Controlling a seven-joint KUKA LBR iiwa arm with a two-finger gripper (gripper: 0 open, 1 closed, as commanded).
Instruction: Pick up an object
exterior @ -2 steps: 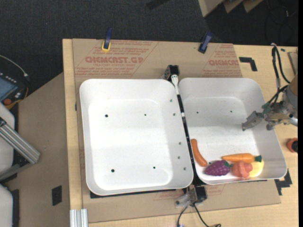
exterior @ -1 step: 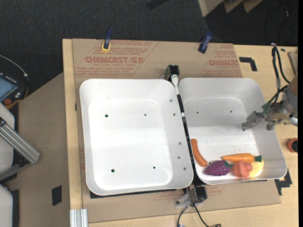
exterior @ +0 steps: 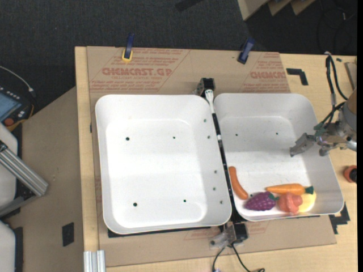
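Two shallow white bins sit side by side on a brown cardboard-covered bench, seen from above at a slant. The left bin shows bare white floor with four small dark dots. The right bin holds toy food bunched along its near edge: an orange hot dog lying near the divider, purple grapes beside it, a carrot lying crosswise, and under the carrot a red piece and a yellow piece, all touching or nearly so. The gripper reaches in from the right, over the right bin's far right side, well apart from the food. One grey finger points left and down; whether the claw is open or closed cannot be told, and nothing is visibly held
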